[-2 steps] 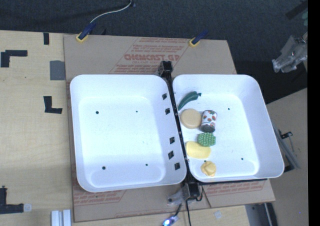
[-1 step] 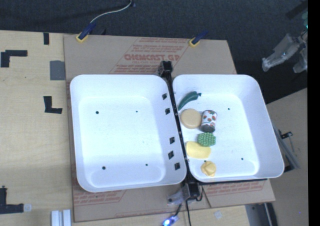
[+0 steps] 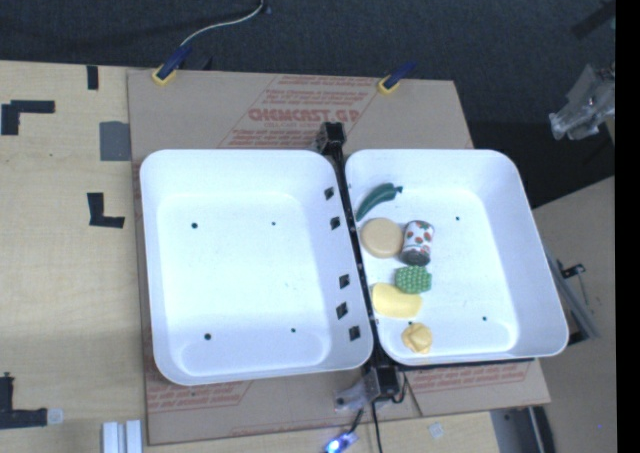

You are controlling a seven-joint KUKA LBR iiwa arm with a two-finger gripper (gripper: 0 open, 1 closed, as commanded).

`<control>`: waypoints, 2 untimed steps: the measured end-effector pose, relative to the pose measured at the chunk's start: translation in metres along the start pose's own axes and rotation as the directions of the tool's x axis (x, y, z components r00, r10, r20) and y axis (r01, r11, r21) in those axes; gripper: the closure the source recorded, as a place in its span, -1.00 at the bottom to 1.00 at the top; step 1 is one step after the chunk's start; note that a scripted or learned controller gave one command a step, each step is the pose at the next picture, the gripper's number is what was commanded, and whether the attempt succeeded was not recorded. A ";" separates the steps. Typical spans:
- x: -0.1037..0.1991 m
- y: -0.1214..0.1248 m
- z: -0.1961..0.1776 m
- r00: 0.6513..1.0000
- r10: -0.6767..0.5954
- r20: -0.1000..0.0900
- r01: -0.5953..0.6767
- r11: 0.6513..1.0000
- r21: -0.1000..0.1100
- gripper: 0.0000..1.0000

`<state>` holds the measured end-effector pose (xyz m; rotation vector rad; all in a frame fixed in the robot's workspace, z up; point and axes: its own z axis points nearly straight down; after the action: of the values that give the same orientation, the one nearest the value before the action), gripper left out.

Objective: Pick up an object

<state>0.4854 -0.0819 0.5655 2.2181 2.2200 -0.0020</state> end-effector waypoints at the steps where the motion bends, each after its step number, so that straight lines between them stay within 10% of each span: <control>1: 0.040 -0.003 0.130 1.000 -0.003 -0.005 0.003 1.000 0.017 1.00; 2: 0.071 -0.004 0.264 1.000 -0.001 -0.004 0.001 1.000 0.016 1.00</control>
<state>0.4821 -0.0117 0.3013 2.2268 2.2316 -0.0159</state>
